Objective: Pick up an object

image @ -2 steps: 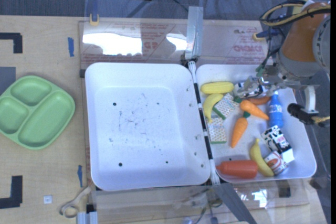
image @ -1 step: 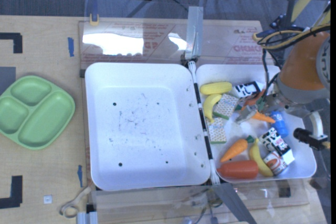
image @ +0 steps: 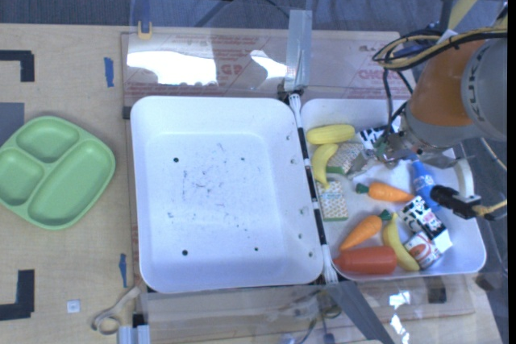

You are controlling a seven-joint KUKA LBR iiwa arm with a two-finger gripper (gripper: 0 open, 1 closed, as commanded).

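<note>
The right bin [image: 476,254] holds several toy foods: two yellow bananas [image: 330,133] at its back left, an orange carrot [image: 389,192] in the middle, a second carrot [image: 360,230] and a red piece [image: 367,259] at the front. A blue bottle [image: 419,176] and a black-and-white cow-patterned piece [image: 417,213] lie to the right. My gripper [image: 385,149] is low in the back of this bin, beside a speckled packet [image: 348,159] and above the middle carrot. The wrist, with its orange band [image: 439,89], hides what lies under it.
The left bin [image: 153,125] stands beside the right one, with a raised divider [image: 310,173] between them. A green sectioned plate [image: 52,171] lies on the bench at far left. Clear panels [image: 210,52] stand behind the bins. Cables [image: 411,44] hang near the arm.
</note>
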